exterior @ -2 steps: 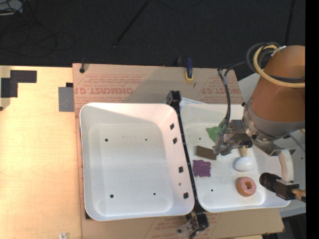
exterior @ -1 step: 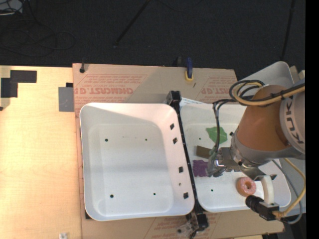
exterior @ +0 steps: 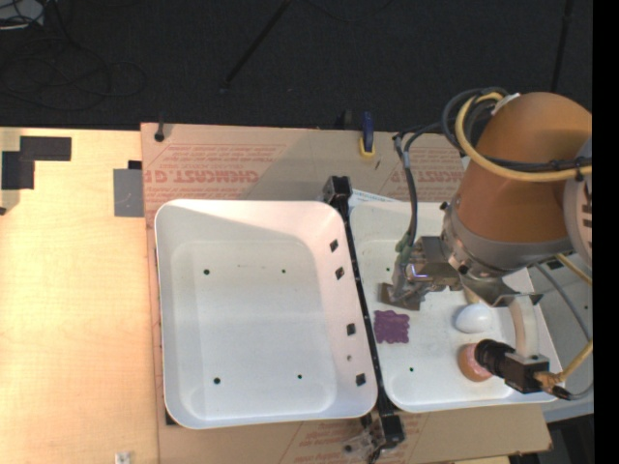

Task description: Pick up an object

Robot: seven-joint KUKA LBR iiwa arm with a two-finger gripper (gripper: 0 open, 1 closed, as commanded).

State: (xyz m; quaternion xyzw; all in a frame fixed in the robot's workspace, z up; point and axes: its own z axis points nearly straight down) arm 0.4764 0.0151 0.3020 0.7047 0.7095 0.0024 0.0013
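Three items in right bin (exterior: pixel 435 387): purple piece (exterior: pixel 392 327), white egg (exterior: pixel 474 317), pink ball (exterior: pixel 471 362) | my gripper (exterior: pixel 411 286) just above purple piece, open or clenched I cannot tell | risk: I close off-centre, nudge it aside, lift nothing.

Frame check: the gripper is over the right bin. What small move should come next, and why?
Probably a short shift to centre the gripper over the purple piece: it hangs just beside that piece in the right bin, with the white egg-shaped thing farther off.
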